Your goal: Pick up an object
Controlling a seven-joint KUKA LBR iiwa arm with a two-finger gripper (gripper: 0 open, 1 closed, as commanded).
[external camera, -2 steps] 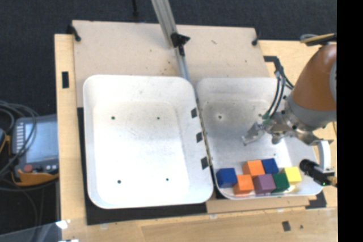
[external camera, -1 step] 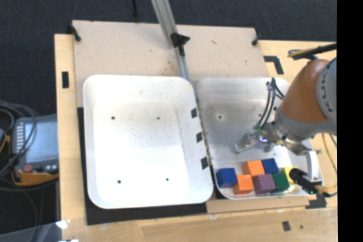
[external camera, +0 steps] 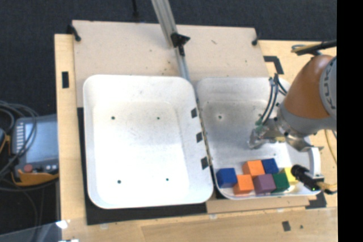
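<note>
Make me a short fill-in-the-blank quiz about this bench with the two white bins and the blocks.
1. The coloured blocks lie in the ____ bin of the camera view.
2. The block nearest the left bin is ____.
3. The gripper hangs over the ____ bin.
4. The arm's band is ____.

Missing words: right; blue; right; orange
</note>
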